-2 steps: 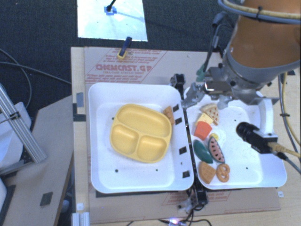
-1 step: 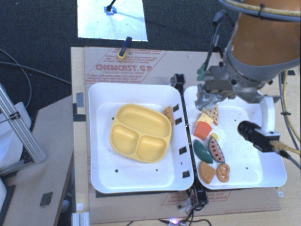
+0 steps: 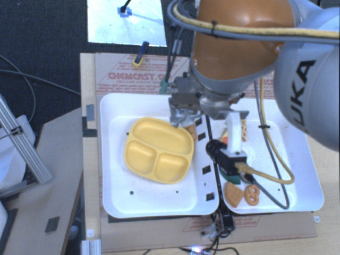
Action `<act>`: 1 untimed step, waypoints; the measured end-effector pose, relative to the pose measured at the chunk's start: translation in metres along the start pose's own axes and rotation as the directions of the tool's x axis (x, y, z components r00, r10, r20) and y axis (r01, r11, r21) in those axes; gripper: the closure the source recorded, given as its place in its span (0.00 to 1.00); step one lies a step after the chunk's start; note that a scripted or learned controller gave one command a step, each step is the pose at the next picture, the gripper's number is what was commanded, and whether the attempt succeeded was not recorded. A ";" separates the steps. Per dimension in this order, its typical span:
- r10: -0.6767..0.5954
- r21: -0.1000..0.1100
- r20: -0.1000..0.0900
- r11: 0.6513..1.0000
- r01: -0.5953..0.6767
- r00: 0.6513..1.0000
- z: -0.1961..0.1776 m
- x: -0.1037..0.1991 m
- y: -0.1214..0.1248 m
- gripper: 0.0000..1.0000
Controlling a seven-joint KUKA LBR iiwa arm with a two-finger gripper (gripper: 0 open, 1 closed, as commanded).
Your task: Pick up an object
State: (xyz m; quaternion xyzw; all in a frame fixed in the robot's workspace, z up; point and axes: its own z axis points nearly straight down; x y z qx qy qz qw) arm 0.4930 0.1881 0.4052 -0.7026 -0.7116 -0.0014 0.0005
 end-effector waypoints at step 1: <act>0.011 0.014 0.007 1.000 -0.011 1.000 0.135 0.012 0.000 1.00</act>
